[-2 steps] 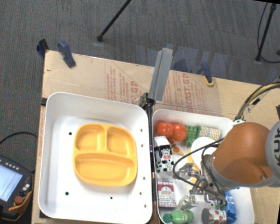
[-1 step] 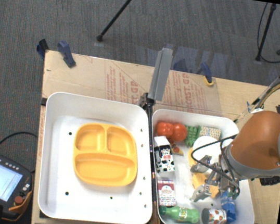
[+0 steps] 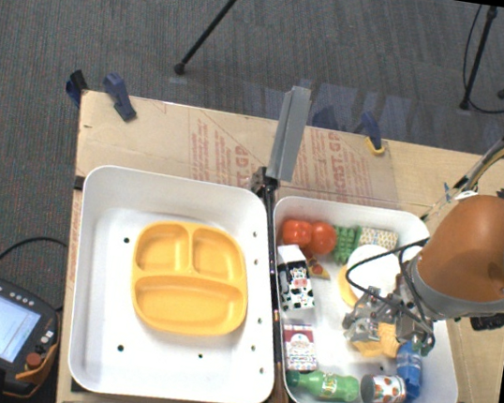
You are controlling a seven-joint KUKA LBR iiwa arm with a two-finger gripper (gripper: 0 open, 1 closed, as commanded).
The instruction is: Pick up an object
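The green bottle [image 3: 325,385] lies untouched at six o'clock of the right bin [image 3: 449,365]; we cannot tell the gripper [image 3: 367,326] state, so nothing seems picked yet.

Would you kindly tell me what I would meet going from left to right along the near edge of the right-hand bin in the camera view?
Small red-and-white carton → green plastic bottle lying on its side → red-and-white patterned can lying on its side → blue bottle.
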